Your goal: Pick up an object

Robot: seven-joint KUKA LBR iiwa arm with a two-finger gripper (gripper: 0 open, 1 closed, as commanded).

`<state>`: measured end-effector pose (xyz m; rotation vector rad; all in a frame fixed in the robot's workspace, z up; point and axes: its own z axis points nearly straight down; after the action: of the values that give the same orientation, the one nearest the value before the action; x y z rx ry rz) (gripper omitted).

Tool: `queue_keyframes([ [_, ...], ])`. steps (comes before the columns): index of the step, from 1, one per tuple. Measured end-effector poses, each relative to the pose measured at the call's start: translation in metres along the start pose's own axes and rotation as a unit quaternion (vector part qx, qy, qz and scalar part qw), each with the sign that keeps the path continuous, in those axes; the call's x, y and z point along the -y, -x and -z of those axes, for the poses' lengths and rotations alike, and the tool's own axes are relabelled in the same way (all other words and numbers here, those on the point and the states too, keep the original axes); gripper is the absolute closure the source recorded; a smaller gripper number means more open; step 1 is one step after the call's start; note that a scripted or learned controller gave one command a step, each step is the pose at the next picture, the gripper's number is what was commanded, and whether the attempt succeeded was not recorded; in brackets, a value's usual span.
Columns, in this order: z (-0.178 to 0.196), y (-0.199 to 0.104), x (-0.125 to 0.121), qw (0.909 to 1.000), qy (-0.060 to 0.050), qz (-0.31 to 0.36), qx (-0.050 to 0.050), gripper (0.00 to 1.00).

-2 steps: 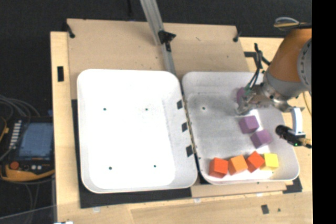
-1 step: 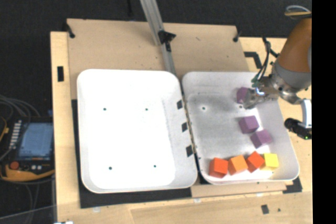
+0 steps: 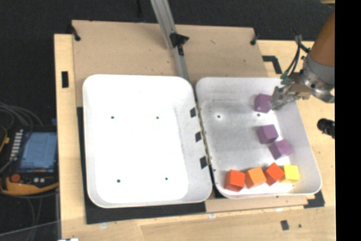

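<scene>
The jaws point(image 3: 278, 97) hang low in the right bin point(image 3: 237, 93), just beside a purple block point(image 3: 262, 103) near its far side; I cannot tell whether they grip it. Two more purple blocks point(image 3: 267, 133) sit nearer, above a row of orange, red and yellow blocks point(image 3: 262, 175).

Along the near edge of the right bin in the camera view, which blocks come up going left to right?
Red-orange block → lighter orange block → red-orange block → yellow block. All four lie in a row against the right bin's near wall.
</scene>
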<state>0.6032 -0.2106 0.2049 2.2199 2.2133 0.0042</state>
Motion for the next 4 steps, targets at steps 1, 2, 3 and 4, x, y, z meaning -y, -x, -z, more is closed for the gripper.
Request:
queue_keyframes([
  [1,0.049,0.002,-0.002,1.0000,0.000,0.002,0.000,1.00],
  [2,0.041,-0.037,0.014,1.0000,-0.003,0.003,-0.001,1.00],
  [3,0.032,-0.082,0.035,1.0000,-0.003,0.004,-0.002,1.00],
  [4,0.043,-0.127,0.051,1.0000,-0.002,0.005,-0.002,1.00],
])
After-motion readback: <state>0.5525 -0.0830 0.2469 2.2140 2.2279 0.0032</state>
